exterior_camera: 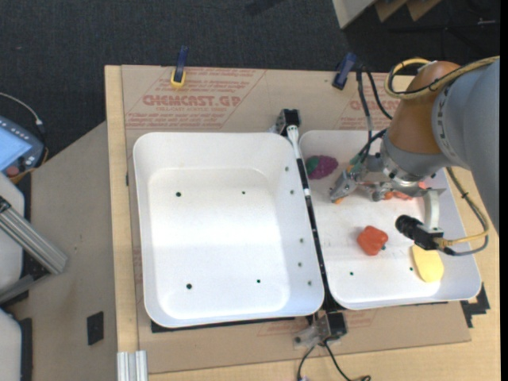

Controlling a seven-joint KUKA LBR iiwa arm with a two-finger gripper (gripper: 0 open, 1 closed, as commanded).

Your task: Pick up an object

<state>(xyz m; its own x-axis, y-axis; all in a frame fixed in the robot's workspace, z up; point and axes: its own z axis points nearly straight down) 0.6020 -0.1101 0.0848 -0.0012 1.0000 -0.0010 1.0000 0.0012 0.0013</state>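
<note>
Claw (349,187) is poised in right bin, finger state unclear; orange object (372,240) is seen just nearer.

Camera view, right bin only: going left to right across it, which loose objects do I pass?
Purple-green object near the bin's left wall → orange-red object toward the middle → yellow object near the right edge of the right bin.
</note>
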